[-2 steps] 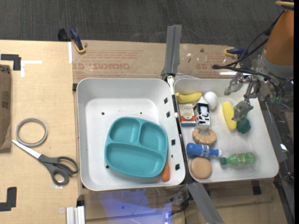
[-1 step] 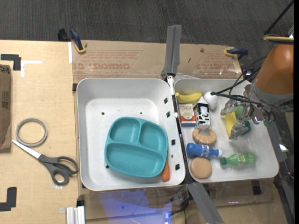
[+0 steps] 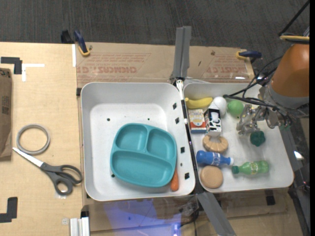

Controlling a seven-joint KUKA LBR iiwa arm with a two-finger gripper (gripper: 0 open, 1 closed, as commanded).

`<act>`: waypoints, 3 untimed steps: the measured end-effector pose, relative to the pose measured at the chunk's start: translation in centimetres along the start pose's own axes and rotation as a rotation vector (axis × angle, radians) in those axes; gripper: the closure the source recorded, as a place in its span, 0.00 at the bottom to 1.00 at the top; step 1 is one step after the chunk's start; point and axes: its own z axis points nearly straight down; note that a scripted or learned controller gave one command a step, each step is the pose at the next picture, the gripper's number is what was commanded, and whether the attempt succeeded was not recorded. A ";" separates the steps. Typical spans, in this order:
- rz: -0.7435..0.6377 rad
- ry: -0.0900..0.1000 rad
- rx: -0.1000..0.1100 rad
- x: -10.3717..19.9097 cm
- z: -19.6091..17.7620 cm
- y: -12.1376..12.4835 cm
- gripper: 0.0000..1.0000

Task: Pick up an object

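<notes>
Camera view puts the metal gripper (image 3: 247,122) in the right bin (image 3: 285,178); whether it is open or holding anything cannot be told; a dark green lump (image 3: 257,139) lies just beside it, a round green ball (image 3: 235,107) just above-left; farther left sit a curved yellow banana (image 3: 199,102), a small printed carton (image 3: 197,121) with unreadable writing and a blue bottle (image 3: 212,158); below lies a clear green bottle (image 3: 252,168); a smooth teal divided plate (image 3: 144,154) fills the left bin (image 3: 98,102).
</notes>
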 end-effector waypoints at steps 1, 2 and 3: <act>0.000 0.000 0.000 0.0 0.0 0.0 0.00; -0.001 -0.005 0.002 -0.2 -1.1 0.0 1.00; -0.001 -0.005 0.002 -0.2 -1.0 0.0 0.00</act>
